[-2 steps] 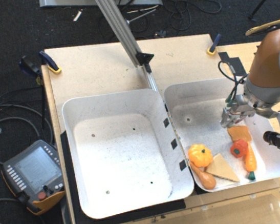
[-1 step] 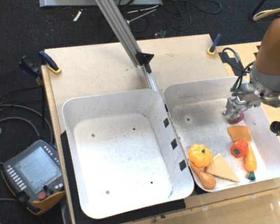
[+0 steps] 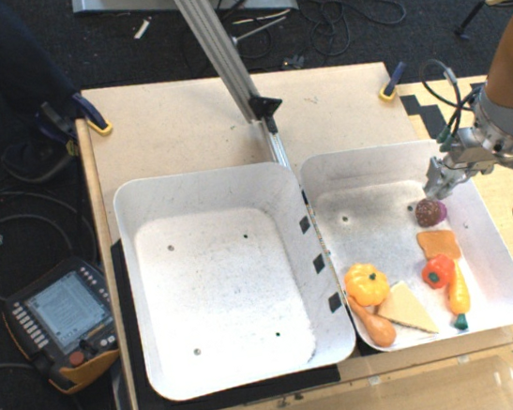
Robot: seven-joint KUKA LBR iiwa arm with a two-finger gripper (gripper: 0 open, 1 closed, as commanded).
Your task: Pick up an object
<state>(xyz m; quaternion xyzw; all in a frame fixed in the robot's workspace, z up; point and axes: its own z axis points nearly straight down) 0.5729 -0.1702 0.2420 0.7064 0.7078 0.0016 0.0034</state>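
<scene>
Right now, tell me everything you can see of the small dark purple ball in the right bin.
The purple ball is small, round and dark reddish purple, with a dull, slightly mottled surface, likely a toy fruit. It sits on the floor of the right bin, toward its far right side. The end effector is directly above and behind it, very close; contact cannot be judged. An orange block lies just in front of it, perhaps touching.
</scene>
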